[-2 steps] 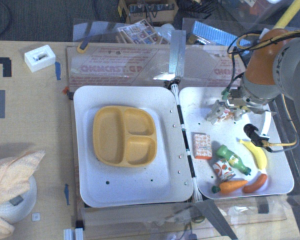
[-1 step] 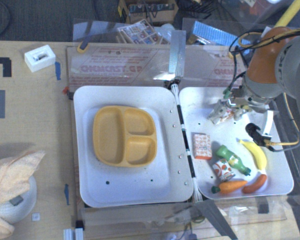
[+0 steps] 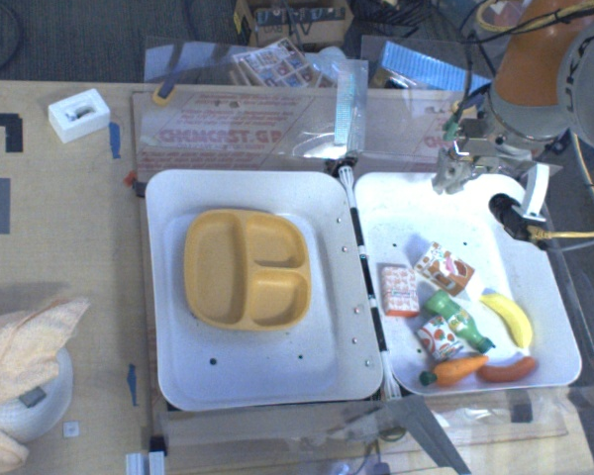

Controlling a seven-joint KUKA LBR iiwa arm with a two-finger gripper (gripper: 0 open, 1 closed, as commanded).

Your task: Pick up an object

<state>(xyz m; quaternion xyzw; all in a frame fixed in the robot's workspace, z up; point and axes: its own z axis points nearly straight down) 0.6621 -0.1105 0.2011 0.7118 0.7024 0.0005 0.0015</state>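
1. Two shallow white bins side by side on a bench, seen from above at a slant: left bin point(image 3: 168, 265), right bin point(image 3: 554, 295).
2. In the left bin, a yellow divided tray point(image 3: 246, 268), lying flat.
3. In the right bin, a cluster of toy food near the front: red-and-white packet point(image 3: 398, 290), small printed box point(image 3: 445, 269), green bottle point(image 3: 457, 323), banana point(image 3: 508, 318), carrot point(image 3: 457, 369), sausage point(image 3: 507, 369), printed can point(image 3: 438, 336) partly hidden under the bottle.
4. Gripper point(image 3: 453, 178) over the back edge of the right bin, well apart from the toys, nothing between the fingers; whether spread or closed, cannot tell.
5. Arm cut off at the upper right.
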